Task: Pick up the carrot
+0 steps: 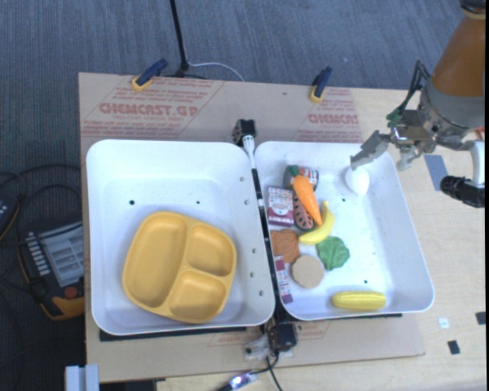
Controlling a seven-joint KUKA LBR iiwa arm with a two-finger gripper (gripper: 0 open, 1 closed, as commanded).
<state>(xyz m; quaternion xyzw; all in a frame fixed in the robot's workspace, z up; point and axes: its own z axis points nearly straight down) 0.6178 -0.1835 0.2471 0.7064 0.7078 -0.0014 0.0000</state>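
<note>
Camera view showed my gripper (385, 155) open and holding nothing, above the right bin's (407, 243) far right corner. The carrot (306, 199) lay near that bin's left wall, resting on other toy food. I was reaching. Next I needed to move left and down onto it.

Bright, even overhead light reaches me. The white bins (171, 157) glare softly at frame center, shadows stay faint, and everything looks slightly soft and grainy.
</note>
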